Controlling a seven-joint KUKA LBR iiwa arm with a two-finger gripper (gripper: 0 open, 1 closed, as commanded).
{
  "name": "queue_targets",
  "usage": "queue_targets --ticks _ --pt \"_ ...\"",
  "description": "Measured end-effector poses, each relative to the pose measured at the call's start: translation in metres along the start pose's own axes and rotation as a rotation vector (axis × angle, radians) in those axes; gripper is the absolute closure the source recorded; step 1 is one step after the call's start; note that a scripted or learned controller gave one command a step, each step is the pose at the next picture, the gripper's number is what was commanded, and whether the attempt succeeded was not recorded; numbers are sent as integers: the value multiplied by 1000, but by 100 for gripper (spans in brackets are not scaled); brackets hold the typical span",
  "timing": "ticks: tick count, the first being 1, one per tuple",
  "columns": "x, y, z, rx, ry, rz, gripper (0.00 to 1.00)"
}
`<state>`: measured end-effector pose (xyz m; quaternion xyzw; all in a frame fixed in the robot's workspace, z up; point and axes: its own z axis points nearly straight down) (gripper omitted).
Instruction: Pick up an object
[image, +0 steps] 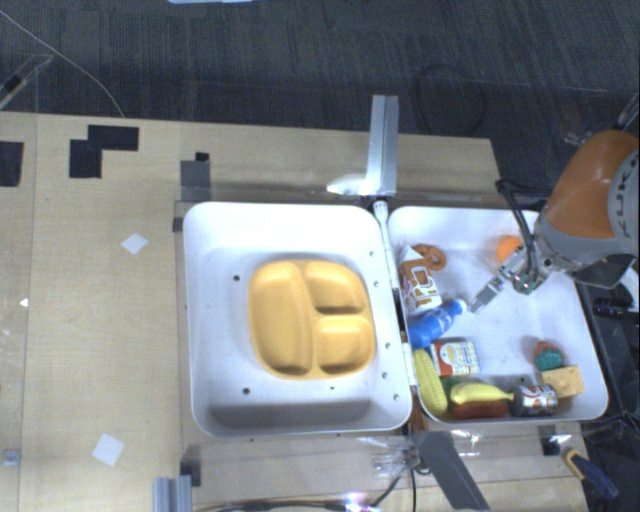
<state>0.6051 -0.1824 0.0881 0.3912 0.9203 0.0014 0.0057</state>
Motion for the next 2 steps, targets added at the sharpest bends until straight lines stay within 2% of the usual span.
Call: queue_targets --ticks 1,2 --pt "0 0 0 0 0 0 0" --pt "1 -35 -1 1 -1 -417 0"
